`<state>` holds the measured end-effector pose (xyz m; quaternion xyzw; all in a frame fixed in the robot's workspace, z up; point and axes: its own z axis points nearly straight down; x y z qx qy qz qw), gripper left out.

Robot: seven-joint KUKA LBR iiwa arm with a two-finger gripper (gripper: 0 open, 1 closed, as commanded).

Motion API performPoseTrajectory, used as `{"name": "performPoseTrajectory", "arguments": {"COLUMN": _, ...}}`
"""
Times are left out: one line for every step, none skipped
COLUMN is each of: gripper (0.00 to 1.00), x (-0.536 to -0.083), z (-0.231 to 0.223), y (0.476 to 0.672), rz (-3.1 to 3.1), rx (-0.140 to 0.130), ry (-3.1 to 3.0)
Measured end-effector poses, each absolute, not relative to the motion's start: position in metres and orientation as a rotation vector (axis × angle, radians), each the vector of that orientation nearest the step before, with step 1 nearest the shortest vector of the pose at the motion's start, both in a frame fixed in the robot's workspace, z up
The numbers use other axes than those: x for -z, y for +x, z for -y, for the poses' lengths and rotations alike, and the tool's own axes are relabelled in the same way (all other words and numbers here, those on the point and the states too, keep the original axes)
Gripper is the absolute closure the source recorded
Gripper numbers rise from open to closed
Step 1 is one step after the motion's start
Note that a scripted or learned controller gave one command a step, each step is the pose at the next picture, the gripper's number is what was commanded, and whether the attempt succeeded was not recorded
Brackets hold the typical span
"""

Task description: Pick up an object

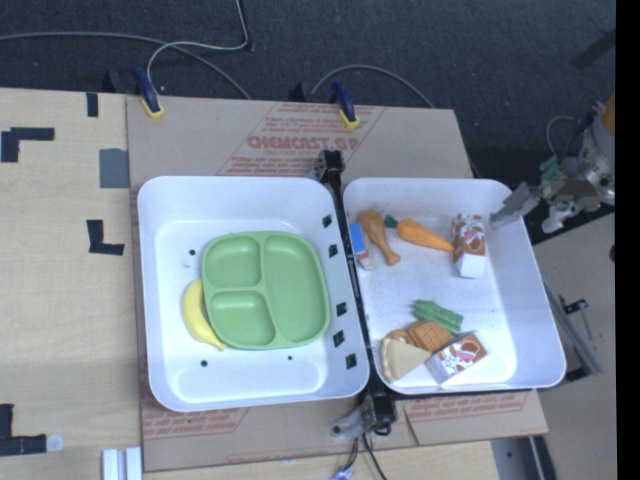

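Hanging at the right edge of the camera view, the gripper sat just above the rim of the right bin, and I could not tell its state. Near it, inside that bin, a small red and white carton stood by the upper right corner. A carrot lay to its left, beside a chicken drumstick and a small blue and white packet. Lower down were a green pod, a cracker, a bread slice and a red packet. The left bin held a green divided plate with a banana touching its left edge.
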<state>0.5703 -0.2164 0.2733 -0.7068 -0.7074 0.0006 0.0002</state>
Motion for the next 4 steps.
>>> {"name": "performPoseTrajectory", "arguments": {"gripper": 0.0, "x": -0.177, "z": 0.189, "y": 0.653, "rz": 2.221, "rx": -0.003, "ry": -2.216}}
{"name": "performPoseTrajectory", "arguments": {"gripper": 0.0, "x": -0.104, "z": 0.096, "y": 0.668, "rz": 2.223, "rx": -0.001, "ry": -2.216}}
{"name": "performPoseTrajectory", "arguments": {"gripper": 0.0, "x": -0.086, "z": 0.102, "y": 0.645, "rz": 2.225, "rx": 0.0, "ry": -2.222}}
{"name": "performPoseTrajectory", "arguments": {"gripper": 0.0, "x": -0.085, "z": 0.1, "y": 0.669, "rz": 2.225, "rx": 0.001, "ry": -2.22}}
